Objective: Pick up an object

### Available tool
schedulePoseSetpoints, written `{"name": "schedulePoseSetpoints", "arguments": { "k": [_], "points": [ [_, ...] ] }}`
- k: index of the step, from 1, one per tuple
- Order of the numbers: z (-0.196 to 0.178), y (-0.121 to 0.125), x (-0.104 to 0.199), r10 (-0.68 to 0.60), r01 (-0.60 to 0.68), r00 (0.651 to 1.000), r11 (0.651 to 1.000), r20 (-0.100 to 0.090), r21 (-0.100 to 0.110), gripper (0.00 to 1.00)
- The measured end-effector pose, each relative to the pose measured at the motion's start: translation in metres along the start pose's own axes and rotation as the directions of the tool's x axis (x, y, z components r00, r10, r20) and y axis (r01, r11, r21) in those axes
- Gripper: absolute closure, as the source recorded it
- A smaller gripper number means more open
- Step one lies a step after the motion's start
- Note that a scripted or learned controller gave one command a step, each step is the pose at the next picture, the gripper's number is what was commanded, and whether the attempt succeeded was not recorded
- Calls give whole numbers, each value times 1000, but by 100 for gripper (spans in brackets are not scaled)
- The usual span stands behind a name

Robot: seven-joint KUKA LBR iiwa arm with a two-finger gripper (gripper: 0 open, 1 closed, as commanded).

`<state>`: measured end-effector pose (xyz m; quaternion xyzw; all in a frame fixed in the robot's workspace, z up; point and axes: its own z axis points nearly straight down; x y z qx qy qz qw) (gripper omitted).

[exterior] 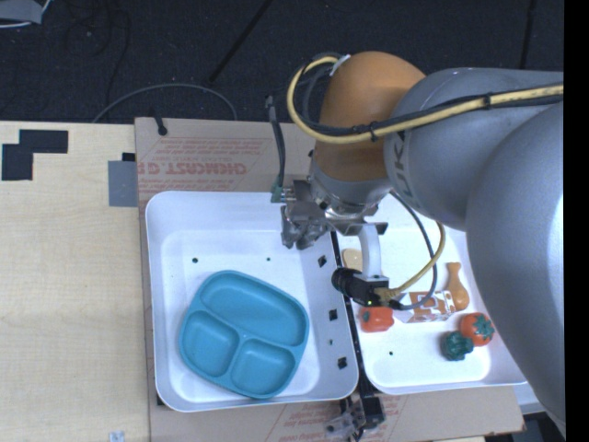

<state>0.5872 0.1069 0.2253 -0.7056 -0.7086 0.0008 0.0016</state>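
Over on the left it's bare pale desk (64,247), nothing to grab there, and then we reach the left bin (212,247), sitting on a sheet of printed cardboard (198,164). Lying flat on its floor, toward the near side, is a blue divided plate (244,332), three compartments, all of them bare. That looks like moulded plastic to me: light, stiff, not fragile, but smooth and likely slippery, and too broad to span. If that's the pick, I'd say the raised rim is the only sensible hold, one side inside the lip and one outside, on the edge facing the arm. Moving right, the pincer (296,233) hangs over the upper right corner of that same bin, close to the wall between the two bins and well apart from the plate. Whether it is spread or pressed together I cannot tell from up here, and nothing is visibly held. Further right, the right bin (414,376) has the small stuff: a red-orange piece (375,319) just beside a printed packet (429,306), an orange bottle shape (456,285) behind that, then a green lump (455,345) next to a red tomato-like toy (476,328). Those look light and small enough to pinch across the middle, though the round ones may well roll away
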Motion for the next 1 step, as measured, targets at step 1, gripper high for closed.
{"name": "schedulePoseSetpoints", "arguments": {
  "k": [1],
  "points": [
    [0,0,-2,3,-3,1000,1000,2,0,0]
  ]
}}
